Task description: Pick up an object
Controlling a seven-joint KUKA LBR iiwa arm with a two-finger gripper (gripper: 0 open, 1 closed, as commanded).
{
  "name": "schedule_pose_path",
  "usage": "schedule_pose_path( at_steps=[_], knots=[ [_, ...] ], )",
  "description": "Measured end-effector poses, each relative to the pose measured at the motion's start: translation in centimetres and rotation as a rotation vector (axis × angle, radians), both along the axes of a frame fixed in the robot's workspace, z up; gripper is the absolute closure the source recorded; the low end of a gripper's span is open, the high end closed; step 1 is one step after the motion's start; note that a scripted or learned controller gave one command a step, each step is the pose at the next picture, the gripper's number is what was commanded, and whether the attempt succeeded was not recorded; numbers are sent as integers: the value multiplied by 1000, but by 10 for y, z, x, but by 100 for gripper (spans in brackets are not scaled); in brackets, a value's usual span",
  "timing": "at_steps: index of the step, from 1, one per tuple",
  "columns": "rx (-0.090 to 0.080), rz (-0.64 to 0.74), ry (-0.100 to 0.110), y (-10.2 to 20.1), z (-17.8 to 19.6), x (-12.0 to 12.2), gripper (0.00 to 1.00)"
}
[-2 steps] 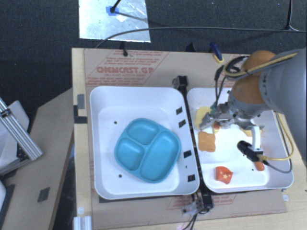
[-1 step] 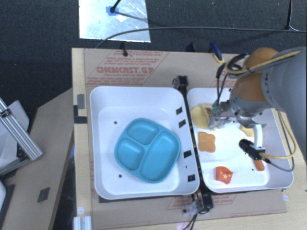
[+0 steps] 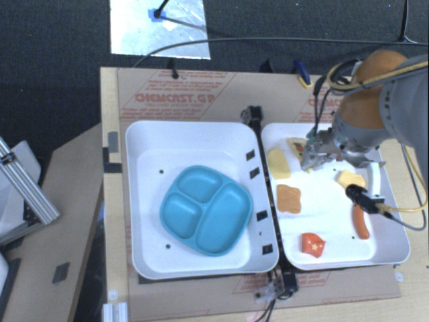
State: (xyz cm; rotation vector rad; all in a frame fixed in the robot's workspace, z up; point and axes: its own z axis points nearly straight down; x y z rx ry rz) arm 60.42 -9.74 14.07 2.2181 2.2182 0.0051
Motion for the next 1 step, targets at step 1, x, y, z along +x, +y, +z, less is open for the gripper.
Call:
schedule_pose_path(
  at_steps=[1],
  knots=[
    [0, 5, -2, 9, 52, 7, 100]
  ],
)
